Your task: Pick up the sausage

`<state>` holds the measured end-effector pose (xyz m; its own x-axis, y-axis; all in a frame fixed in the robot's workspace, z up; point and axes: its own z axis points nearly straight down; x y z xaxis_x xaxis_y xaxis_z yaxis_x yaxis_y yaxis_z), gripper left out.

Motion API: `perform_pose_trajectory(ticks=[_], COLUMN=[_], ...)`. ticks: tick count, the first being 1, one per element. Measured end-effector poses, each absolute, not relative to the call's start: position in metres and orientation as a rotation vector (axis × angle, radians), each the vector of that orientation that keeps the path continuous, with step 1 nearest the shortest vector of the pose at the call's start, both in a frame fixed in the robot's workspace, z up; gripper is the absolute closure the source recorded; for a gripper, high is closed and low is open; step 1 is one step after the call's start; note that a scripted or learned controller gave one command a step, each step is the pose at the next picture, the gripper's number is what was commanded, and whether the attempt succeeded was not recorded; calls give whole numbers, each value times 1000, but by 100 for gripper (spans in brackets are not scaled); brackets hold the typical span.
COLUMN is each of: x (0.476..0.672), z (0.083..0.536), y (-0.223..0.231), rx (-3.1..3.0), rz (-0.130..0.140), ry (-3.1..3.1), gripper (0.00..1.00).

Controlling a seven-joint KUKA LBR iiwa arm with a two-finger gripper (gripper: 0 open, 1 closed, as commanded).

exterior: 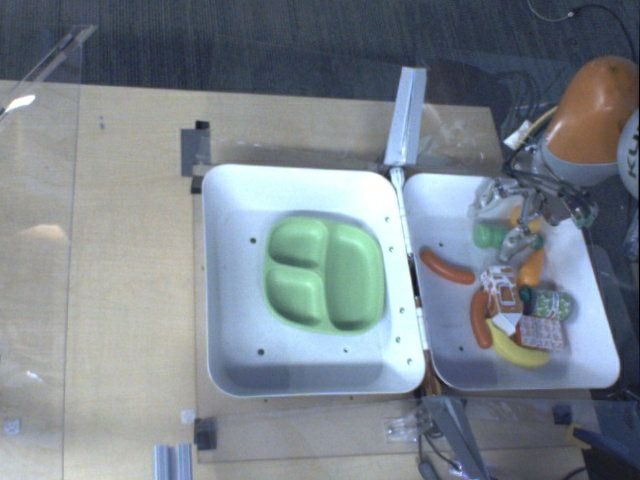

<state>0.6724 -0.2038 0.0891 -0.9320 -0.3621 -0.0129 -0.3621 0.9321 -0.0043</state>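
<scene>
A: Where is the sausage (447, 266)?

B: In the right bin (600, 353), lying by itself toward nine o'clock of the clutter, slanted, on bare white floor. A second one (481, 320) lies at about six o'clock from it, upright in the view, touching the carton (503, 294) and the banana (520, 349).

A: And the gripper (522, 214)?

B: It hangs over the bin's far part, at about two o'clock from the lone sausage, above a green piece (488, 235). Whether the fingers are apart or together, I cannot tell; they are a blur of metal.

A: So how should the pick go?

B: I'd judge the lone sausage the better target: free on all sides. Swing toward eight o'clock, turn the wrist so the fingers straddle its short width, come down at mid-length, then close. The bin wall near the green tray (326, 273) leaves room.

A: Any writing?

B: The carton and the packet (545, 333) carry print, too small to read.
</scene>
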Motion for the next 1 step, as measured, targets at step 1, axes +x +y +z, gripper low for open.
perform_pose_trajectory(ticks=[1], x=[623], z=[89], y=[-199], rx=[-985], rz=[-3], ry=[2971], gripper=[0])
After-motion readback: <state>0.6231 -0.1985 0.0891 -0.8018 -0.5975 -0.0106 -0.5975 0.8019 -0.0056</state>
